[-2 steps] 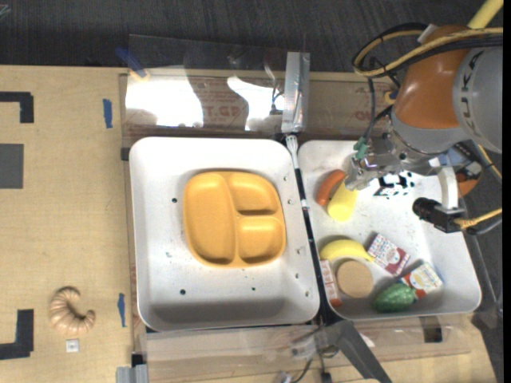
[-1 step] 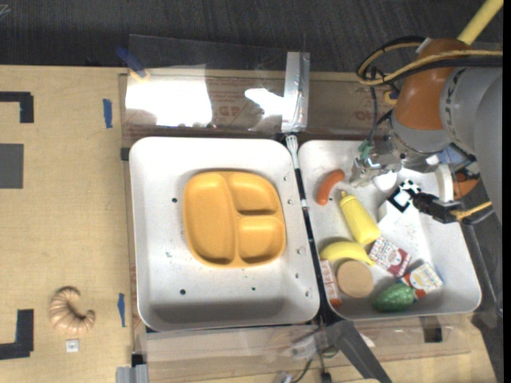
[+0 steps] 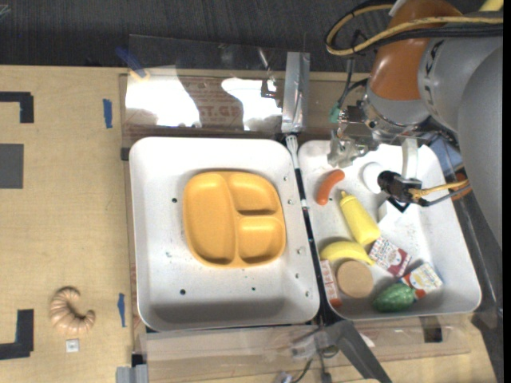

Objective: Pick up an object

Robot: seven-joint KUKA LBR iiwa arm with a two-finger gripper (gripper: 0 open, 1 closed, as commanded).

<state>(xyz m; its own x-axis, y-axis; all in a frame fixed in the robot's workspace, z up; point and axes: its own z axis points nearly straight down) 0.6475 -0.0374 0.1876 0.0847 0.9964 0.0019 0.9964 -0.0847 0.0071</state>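
The two-finger metal gripper (image 3: 345, 152) hung over the right white bin's (image 3: 463, 282) far end, just above a small orange-red toy sausage (image 3: 328, 187); whether it gripped anything could not be told.

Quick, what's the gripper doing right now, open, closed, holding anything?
Gripper: cannot be told; it sits over the far end of the right bin, just above the hot dog.

A divided tray (image 3: 233, 218) lies in the left bin (image 3: 152, 166). At its 3 o'clock, the right bin (image 3: 459, 250) holds a sausage (image 3: 328, 187), bottle (image 3: 359, 220) and cartons (image 3: 389, 256). A croissant (image 3: 70, 309) lies on the bench (image 3: 64, 198) at 8 o'clock.
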